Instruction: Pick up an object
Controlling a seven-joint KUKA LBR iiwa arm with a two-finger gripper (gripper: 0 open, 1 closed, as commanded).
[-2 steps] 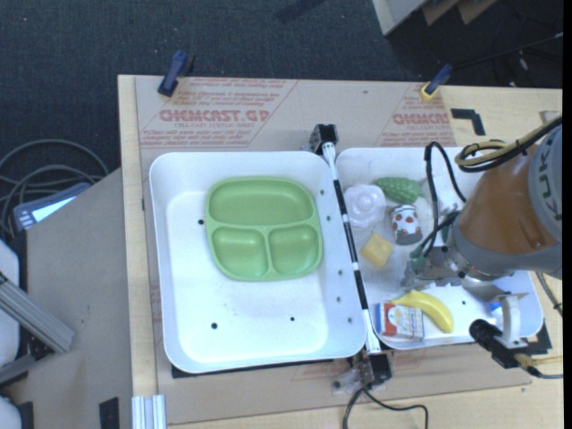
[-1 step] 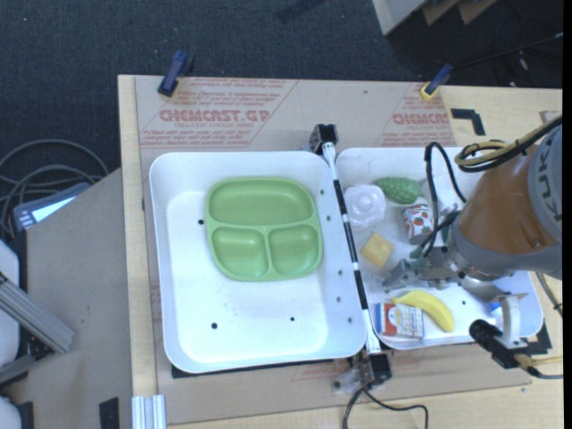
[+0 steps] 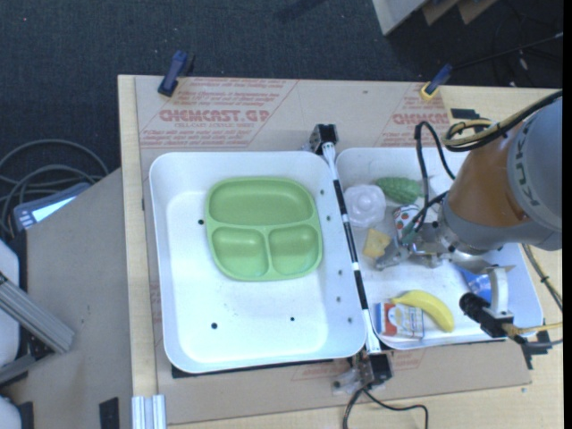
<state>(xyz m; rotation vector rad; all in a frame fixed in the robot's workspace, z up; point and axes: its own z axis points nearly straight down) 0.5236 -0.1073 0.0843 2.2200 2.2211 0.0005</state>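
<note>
The right bin [image 3: 380,155] holds several objects: a banana [image 3: 431,307], a small printed carton [image 3: 399,322], a clear plastic cup [image 3: 365,202], a green leafy item [image 3: 399,188], a yellow piece [image 3: 377,241], a red-and-white item [image 3: 407,217] and a blue item [image 3: 479,284]. My gripper [image 3: 391,256] is low in this bin, near its left wall. It sits just below the yellow piece and above the banana. The grey and orange arm [image 3: 487,195] covers the bin's right part.
The left bin [image 3: 179,266] holds a green divided plate [image 3: 264,226]. A black clamp [image 3: 323,137] sits at the top of the ridge between the bins. Cables [image 3: 447,137] loop over the right bin's far edge. Clips [image 3: 173,71] sit on the board.
</note>
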